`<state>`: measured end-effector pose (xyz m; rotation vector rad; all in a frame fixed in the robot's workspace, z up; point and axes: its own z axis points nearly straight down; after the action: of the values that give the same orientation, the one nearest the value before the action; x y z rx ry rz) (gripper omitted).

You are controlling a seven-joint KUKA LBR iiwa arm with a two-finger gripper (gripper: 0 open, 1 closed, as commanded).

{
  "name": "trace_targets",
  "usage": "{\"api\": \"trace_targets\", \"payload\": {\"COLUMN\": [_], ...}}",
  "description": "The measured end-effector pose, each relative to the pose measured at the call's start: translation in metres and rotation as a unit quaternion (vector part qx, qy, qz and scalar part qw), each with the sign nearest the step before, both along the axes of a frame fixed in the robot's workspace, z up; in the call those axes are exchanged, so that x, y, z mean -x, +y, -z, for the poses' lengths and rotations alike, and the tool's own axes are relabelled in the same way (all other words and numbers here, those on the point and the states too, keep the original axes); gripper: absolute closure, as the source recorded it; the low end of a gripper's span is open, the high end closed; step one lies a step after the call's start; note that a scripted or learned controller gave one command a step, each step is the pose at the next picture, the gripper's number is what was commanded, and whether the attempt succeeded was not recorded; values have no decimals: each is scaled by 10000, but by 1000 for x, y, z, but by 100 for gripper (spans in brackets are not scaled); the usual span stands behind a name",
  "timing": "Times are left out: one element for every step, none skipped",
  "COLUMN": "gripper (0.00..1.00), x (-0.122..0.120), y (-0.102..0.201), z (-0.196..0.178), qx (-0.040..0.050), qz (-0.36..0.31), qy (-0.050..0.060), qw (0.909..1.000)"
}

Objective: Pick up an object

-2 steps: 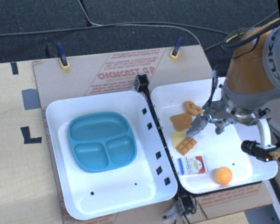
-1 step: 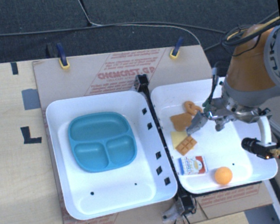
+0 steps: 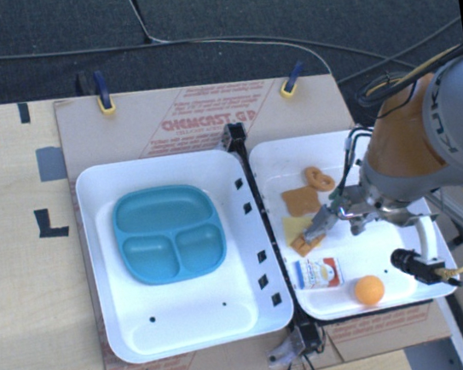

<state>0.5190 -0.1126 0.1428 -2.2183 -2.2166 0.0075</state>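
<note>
Gripper sits low in the right bin over the yellow and brown food pieces; we cannot tell its state, orange ball near the front.

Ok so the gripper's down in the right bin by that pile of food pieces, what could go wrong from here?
1. The gripper sits over a tight cluster: the yellow block, the brown slice and a small brown piece lie touching, so it may nudge or grab more than one.
2. The cluster lies close to the divider between the bins, so a finger could catch on it.
3. The orange ball is round and could roll if the arm brushes it.
</note>
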Motion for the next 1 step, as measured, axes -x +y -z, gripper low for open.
{"api": "trace_targets", "payload": {"gripper": [0], "x": [1], "y": [1], "z": [51], "qx": [1], "qz": [-7], "qy": [-21], "qw": [10000]}}
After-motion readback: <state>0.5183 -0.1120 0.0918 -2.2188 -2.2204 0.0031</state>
